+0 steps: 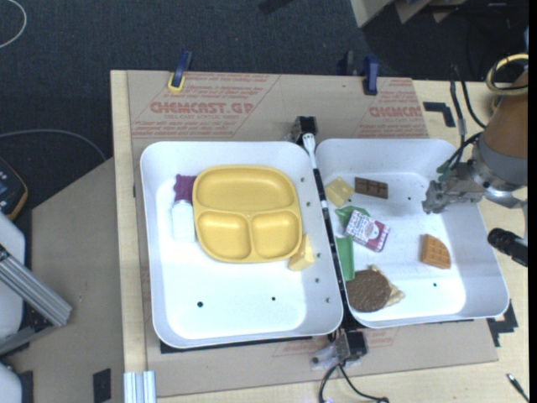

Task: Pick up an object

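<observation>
While the end effector [438,193] hangs over the right bin's [403,156] far right side, we cannot tell its state. The nearest candidate, we judge, is the waffle piece [435,251]: a small, grid-textured tan wedge just nearer the camera. The flat chocolate bar [371,188] lies leftward.

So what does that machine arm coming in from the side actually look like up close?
The arm is a rounded grey tube with a broad orange-brown band above the wrist and a pale ring at its upper end. Thin dark cables run down beside it. At its end sits the tool, a small cluster of grey metal parts, too blurred to make out finer detail or markings.
</observation>
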Tool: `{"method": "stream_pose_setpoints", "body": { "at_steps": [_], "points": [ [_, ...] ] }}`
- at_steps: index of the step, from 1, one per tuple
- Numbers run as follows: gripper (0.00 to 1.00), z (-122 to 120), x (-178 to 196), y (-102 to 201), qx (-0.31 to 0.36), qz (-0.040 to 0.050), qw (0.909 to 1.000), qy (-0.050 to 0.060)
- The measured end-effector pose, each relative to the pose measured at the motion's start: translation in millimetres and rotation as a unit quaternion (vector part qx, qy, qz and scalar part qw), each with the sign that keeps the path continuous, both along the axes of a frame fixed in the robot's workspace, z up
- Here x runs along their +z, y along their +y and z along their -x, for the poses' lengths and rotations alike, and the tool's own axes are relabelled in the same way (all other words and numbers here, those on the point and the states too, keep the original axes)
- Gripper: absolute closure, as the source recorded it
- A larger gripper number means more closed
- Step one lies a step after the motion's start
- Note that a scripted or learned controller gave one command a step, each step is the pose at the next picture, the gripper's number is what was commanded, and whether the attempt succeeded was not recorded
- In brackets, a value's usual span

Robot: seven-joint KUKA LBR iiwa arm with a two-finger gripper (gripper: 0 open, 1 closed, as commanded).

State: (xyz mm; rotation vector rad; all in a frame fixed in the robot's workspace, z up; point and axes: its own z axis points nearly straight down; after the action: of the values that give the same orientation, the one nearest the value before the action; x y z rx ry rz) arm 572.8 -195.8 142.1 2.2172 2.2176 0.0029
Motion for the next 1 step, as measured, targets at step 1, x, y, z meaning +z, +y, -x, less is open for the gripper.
{"method": "stream_pose_setpoints", "body": {
  "at_steps": [1],
  "points": [
    [1.00,-1.3,43.2,0.0,0.000,0.0002,1.0000,-0.001]
  ]
}}
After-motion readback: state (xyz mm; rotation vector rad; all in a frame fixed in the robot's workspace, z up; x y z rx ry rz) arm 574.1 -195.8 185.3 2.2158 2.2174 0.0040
